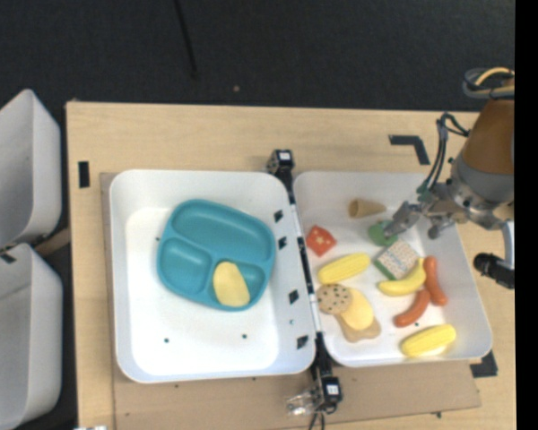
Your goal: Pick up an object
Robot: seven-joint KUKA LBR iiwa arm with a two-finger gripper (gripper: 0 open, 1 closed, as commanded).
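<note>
My gripper (420, 224) hangs over the upper right part of the right bin (341, 191), open, with nothing between its fingers. One fingertip (398, 224) is just above a green piece (379, 234). A speckled grey-green block (397, 260) lies right below the gripper. Around it are a tan cone (366, 208), a red piece (320, 240), a yellow corn cob (342, 266), a banana (403, 284), a red sausage (434, 280), an orange sausage (411, 309), a cookie (333, 298), a tan slice with a yellow lump (360, 315) and a yellow piece (428, 339).
The left bin (134, 330) holds a blue divided plate (211, 245) with a yellow oval piece (231, 285) in its lower compartment. A ridge with black clips (297, 267) separates the bins. White boxes (13, 177) stand beside the bench on the left.
</note>
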